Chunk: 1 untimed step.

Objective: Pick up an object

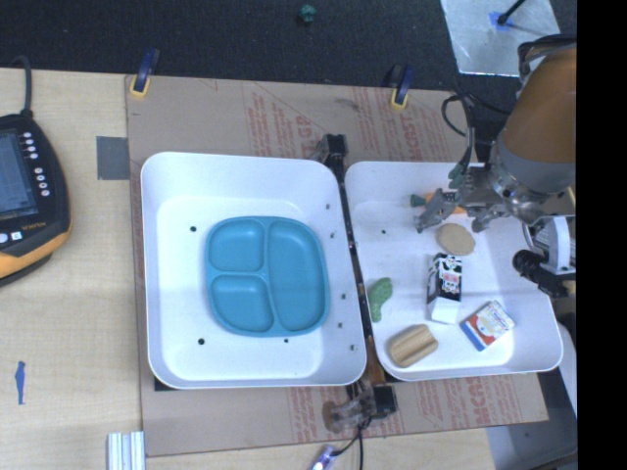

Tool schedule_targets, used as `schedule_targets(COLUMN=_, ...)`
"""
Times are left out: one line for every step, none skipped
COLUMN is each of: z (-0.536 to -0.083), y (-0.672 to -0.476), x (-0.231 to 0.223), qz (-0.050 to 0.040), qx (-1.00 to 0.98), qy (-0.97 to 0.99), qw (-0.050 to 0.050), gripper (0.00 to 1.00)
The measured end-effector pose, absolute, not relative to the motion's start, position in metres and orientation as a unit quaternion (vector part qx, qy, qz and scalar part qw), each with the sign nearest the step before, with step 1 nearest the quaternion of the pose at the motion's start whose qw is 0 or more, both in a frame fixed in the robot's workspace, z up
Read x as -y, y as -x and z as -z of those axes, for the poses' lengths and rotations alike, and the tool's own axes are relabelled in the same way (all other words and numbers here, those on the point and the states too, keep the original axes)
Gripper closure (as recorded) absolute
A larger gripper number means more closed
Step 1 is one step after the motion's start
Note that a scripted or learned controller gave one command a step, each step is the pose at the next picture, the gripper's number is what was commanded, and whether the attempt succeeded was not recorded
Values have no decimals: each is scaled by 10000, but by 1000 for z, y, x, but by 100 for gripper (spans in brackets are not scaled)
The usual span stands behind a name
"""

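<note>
In the right bin [392,189] we see a tan disc [456,240], a black-and-white carton [447,278], a small box [487,324], a tan block [411,345] and a green scrap [378,295]. The gripper [453,207] hangs near its far edge; we cannot tell its grasp. The left bin [176,179] holds a blue divided plate [266,275].

teach pendant [24,199] (left), yellow clamps [144,72]

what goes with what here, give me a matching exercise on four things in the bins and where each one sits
Things:
1. blue divided plate
2. green piece
3. tan block
4. round tan disc

Places:
A. right bin's near edge
B. by the gripper, right bin's far half
C. middle of the left bin
D. right bin's left wall

Pairs: 1-C, 2-D, 3-A, 4-B
</note>
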State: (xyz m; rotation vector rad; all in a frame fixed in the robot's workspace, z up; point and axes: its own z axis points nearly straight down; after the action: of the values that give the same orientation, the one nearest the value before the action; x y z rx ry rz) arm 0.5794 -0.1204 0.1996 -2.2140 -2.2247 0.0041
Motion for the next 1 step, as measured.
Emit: schedule_targets(z=-123, y=-572, x=167, qz=-25, qx=7086, qy=7056, qw=14, gripper=0)
